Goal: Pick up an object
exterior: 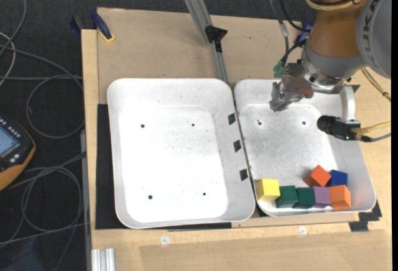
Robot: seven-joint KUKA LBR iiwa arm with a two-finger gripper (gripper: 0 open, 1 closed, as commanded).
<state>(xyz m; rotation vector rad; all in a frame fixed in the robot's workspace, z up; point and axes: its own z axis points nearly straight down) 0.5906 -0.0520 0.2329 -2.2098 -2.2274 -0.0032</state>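
Observation:
Several small blocks crowd the near edge of the right bin (292, 139): a yellow block (268, 188), two green blocks (296, 196), a purple block (322, 195), an orange block (340, 196), a red-orange block (319, 175) and a blue block (338, 178). My gripper (280, 101) hangs over the far part of the right bin, well back from the blocks, with nothing visible between its fingers. From this angle its fingers look close together, but I cannot make out their state.
The left bin (171, 151) lies beside the right one, with black clips (237, 145) along the shared edge. A slanted metal pole (199, 9) rises behind the bins. Cables and a handheld device (12, 148) lie on the floor at left.

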